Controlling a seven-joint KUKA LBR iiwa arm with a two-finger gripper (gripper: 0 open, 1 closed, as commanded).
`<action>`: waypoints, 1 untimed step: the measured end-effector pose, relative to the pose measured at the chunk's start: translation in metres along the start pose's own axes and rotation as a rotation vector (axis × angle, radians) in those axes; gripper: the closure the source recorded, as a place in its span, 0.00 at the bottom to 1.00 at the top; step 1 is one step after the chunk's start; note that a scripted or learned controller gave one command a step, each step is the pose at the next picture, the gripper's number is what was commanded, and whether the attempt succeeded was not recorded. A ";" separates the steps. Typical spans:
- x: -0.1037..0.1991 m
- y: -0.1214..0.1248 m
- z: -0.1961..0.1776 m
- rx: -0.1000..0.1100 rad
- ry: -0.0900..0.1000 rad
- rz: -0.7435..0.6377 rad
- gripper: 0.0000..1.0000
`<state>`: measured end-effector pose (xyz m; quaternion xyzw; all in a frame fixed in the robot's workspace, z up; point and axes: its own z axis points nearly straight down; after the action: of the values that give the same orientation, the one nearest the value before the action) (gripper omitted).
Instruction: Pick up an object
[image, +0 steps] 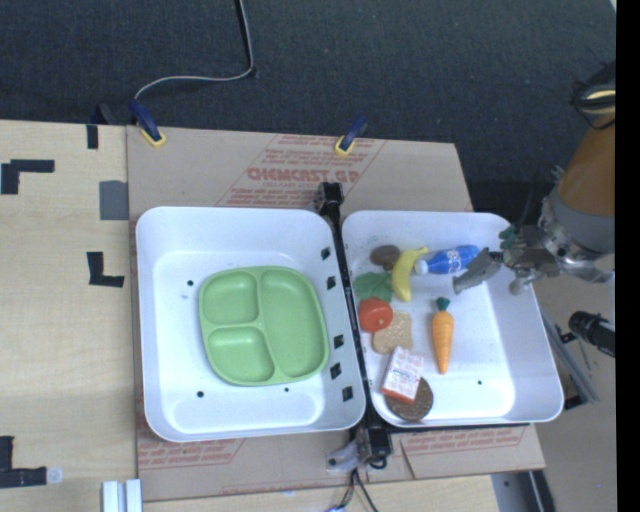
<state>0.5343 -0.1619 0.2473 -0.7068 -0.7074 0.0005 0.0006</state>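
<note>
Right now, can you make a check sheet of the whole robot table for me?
Surface: two white bins, left bin and right bin, on cardboard.
Job's things: in the right bin, banana, blue bottle, carrot, tomato, red-and-white box.
Clutter: green divided plate in the left bin.
Grippers: gripper over the right bin's far right part, near the bottle, nothing seen held.
Cables: white cable beyond the bench.
Surroundings: dark carpet.

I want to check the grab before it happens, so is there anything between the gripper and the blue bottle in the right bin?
Nothing visible does. The gripper is at the upper right of the right bin, just right of the blue bottle, with bare white floor around. The banana lies on the bottle's far side.
</note>
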 end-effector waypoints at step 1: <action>0.046 -0.039 0.135 0.003 0.002 0.001 0.00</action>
<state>0.4946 -0.1155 0.1126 -0.7070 -0.7072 0.0009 0.0022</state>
